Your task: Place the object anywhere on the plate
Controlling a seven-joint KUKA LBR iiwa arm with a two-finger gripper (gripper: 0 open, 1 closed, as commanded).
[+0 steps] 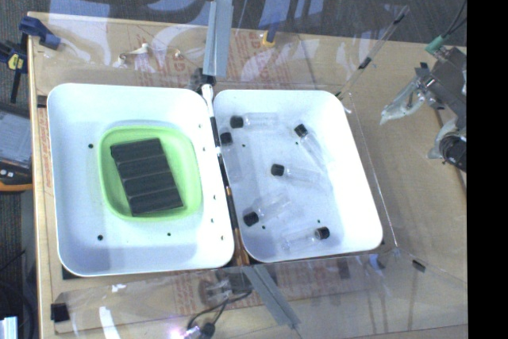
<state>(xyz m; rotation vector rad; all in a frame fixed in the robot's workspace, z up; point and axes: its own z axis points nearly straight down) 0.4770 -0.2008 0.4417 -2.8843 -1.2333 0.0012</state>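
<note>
A square green plate (108, 164) sits in the left white bin (71, 234). A black ridged block (147, 175) lies on the plate, tilted slightly. Several clear vials with black caps lie scattered in the right white bin (361, 194), among them one near the middle (279, 170), one at the front right (317, 233) and one at the back left (238, 122). My gripper (406, 104) hangs at the far right, outside the right bin and above the bare bench, well apart from the vials and the plate. Nothing shows in it.
A grey metal bar (217, 36) stands behind the seam between the bins. Clear plastic sheeting (373, 52) covers the bench around the right bin. Blue clamps (36, 29) sit at the bench's back left corner.
</note>
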